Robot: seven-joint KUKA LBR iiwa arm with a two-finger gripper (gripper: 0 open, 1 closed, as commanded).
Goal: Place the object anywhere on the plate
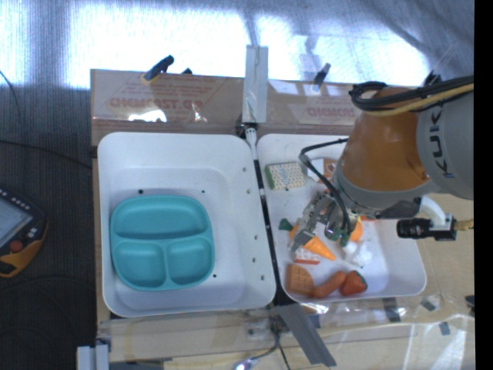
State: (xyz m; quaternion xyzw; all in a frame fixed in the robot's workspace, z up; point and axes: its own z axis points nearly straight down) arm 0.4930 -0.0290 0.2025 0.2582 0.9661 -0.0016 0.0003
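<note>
- Over the right bin [400, 280], near its middle, the gripper [327, 220] hangs low among toy food; finger state cannot be told.
- Orange carrot piece [320, 247] lies just beside it, apparently ungrasped.
- Turquoise plate [162, 241] sits in the left bin [177, 149].
- Step judged: picking. Next: secure grasp, then carry leftward.

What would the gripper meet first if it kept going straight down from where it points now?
Probably the orange carrot-like toy just under the gripper in the right bin, though depth is hard to judge from above.
</note>
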